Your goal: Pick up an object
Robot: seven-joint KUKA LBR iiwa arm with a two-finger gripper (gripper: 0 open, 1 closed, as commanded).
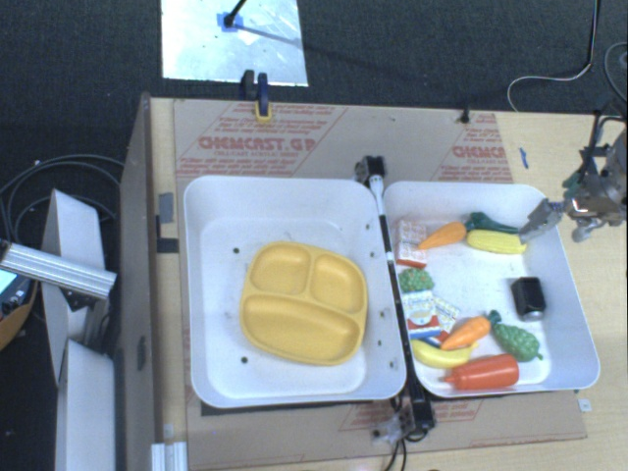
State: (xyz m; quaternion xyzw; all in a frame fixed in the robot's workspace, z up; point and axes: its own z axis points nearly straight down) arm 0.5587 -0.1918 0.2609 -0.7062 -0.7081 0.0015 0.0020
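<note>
My claw [545, 219] poised over right bin's [579, 332] far edge; can't tell its state. Corn [496, 242] just beside claw, lying flat: probably light, stiff, smooth plastic. Best taken across its narrow middle.

Yellow divided plate [302, 300] in white left bin [211, 263]. Rt bin [579, 346]: orange carrots [466, 332], yellow corn [496, 242], red pepper [481, 371], black block [528, 297].
</note>
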